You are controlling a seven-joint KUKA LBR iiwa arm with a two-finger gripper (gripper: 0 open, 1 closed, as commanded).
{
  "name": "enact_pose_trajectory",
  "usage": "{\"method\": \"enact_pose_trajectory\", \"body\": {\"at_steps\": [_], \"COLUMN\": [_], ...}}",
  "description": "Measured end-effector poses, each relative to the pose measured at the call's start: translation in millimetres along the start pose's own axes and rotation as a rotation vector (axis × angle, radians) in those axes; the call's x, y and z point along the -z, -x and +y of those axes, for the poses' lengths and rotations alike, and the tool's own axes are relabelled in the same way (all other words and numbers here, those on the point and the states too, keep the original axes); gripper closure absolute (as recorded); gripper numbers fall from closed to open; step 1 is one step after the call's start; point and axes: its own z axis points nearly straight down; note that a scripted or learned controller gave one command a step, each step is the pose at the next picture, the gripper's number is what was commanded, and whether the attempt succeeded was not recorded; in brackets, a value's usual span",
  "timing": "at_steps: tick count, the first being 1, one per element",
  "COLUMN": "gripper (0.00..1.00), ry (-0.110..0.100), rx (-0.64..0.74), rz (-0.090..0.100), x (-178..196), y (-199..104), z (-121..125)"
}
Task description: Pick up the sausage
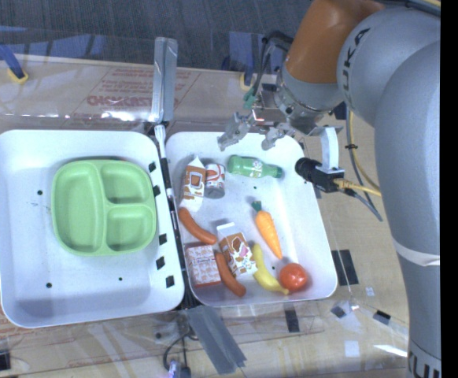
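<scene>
Jaws (253, 132): hanging released, nothing between them, over the right bin's (319, 235) far edge. Sausage (197, 226): lying nearer and leftward of them, long axis running diagonally far-left to near-right.

Glossy plastic bins (9, 235), matt tray (103, 207)

Left bin (16, 290) carries the tray (103, 205) at its middle. In the right bin (317, 235), the bottle (253, 167) lies by the far edge, a carton (194, 183) to its left; the sausage (197, 226) sits along the left edge, the carrot (267, 232) centre-right, banana (265, 274) and tomato (293, 277) at the near right corner.
</scene>
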Motion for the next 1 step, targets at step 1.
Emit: {"method": "enact_pose_trajectory", "body": {"at_steps": [1], "gripper": [0.00], "ry": [0.023], "rx": [0.174], "rz": [-0.003], "x": [-135.5], "y": [-1.4], "z": [-17.0]}}
